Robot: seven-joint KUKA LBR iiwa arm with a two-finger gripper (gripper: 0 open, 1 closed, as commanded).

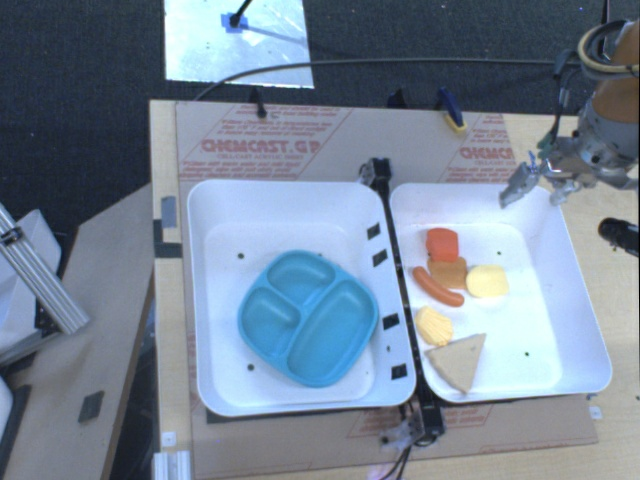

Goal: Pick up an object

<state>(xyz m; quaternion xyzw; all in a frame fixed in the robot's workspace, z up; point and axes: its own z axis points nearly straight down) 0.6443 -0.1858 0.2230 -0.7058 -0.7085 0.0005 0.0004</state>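
The right bin (560, 268) holds several toy foods: a red-orange block (442, 243), a brown piece (449, 271), a red sausage (438, 287), a pale yellow round (487, 281), a yellow corn piece (433, 325) and a tan wedge (458, 361). My gripper (537, 184) hangs over that bin's far right rim, up and right of the foods. Its two fingers stand apart with nothing between them. The grey arm with its orange band (612, 50) comes in from the right.
The left bin (230, 218) holds a blue divided plate (307, 316). Black clips (384, 258) run along the seam between the bins. A shiny sheet (236, 28) lies beyond the bench, and a metal rail (40, 278) stands at the left.
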